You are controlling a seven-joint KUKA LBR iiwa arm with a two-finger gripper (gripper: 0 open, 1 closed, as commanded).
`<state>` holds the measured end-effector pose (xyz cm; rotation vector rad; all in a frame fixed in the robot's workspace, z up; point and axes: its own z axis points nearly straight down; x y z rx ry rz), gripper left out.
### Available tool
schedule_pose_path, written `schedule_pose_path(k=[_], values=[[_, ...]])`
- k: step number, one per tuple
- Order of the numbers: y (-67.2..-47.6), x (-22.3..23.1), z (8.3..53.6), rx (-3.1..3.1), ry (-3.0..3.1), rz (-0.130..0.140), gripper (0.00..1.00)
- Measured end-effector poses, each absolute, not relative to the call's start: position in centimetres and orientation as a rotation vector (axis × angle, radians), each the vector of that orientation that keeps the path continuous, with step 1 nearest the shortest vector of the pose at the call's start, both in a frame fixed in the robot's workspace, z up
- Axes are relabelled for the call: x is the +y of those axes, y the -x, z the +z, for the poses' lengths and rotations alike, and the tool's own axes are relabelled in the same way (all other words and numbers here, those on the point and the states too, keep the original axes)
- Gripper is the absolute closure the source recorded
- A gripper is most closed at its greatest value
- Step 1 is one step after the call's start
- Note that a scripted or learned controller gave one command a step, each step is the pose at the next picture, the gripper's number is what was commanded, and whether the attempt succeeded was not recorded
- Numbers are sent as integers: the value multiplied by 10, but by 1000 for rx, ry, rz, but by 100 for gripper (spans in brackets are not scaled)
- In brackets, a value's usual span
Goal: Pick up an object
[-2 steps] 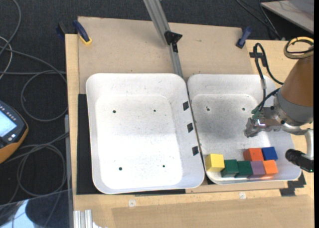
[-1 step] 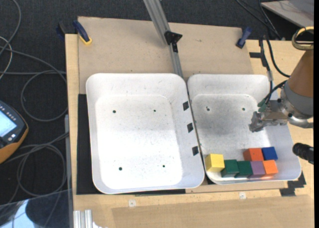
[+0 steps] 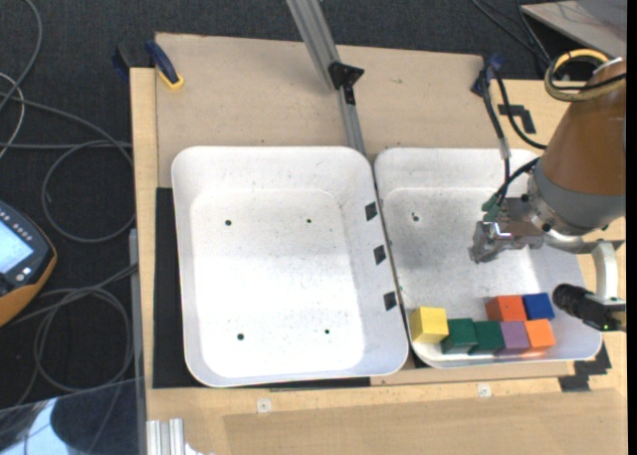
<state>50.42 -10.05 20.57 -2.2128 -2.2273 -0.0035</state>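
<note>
I see the cluster of blocks [image 3: 488,327] packed along the near edge of the right bin [image 3: 438,194]: yellow, green, purple, orange, red, blue, its long axis running left to right. From my gripper [image 3: 485,242] it lies at about six o'clock, near but apart. Nothing sits between the fingers; their spread I cannot tell.

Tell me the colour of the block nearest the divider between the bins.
Yellow: the block sits leftmost in the right bin, clearest in the camera view.
</note>
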Motion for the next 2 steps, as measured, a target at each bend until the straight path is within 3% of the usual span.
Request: schedule_pose_path(k=[2], values=[[-504,9,219,-2228,2212,-3,100]])
